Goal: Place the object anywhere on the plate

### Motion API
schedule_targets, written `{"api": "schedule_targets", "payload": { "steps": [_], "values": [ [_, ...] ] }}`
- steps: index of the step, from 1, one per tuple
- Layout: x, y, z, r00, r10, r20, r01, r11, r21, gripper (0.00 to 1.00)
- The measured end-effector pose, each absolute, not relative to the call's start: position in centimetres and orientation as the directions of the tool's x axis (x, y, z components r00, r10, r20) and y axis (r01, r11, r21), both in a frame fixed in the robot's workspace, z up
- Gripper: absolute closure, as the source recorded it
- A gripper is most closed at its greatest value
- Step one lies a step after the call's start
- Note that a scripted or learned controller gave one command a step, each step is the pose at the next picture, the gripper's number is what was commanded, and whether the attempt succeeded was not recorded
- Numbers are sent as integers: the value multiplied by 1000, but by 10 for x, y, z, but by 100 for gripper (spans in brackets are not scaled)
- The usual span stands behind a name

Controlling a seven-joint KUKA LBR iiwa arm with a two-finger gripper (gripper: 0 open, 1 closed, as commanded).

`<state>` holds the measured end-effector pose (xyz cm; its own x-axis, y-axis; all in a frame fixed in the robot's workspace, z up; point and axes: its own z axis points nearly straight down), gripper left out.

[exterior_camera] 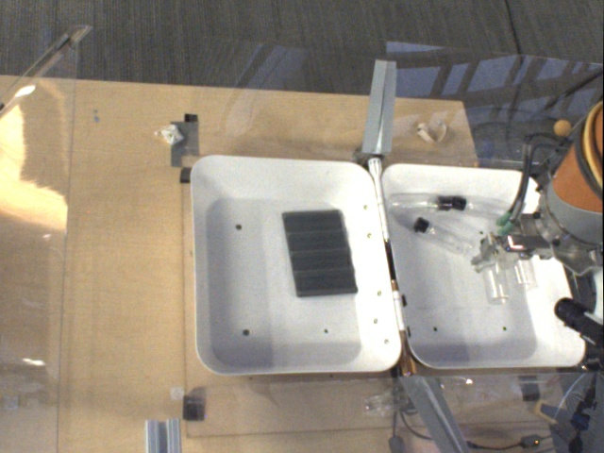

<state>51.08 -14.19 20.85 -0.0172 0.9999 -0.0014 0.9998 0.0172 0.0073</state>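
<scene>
my end effector (497, 270) hovers low in the right bin (425, 343), grip state unclear; dark plate (320, 252) waits mid-frame.

plate (321, 253): dark grey, ridged, rectangular; flat, approx. mid left bin
object (437, 202): clear tube w/ black caps; lying in right bin, upper left
</scene>
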Motion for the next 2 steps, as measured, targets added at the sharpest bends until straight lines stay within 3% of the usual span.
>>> {"api": "schedule_targets", "payload": {
  "steps": [1,2],
  "values": [
    [522,-27,184,-35,999,0,999,35,5,100],
    [557,43,191,116,993,1,993,-116,3,100]
  ]
}}
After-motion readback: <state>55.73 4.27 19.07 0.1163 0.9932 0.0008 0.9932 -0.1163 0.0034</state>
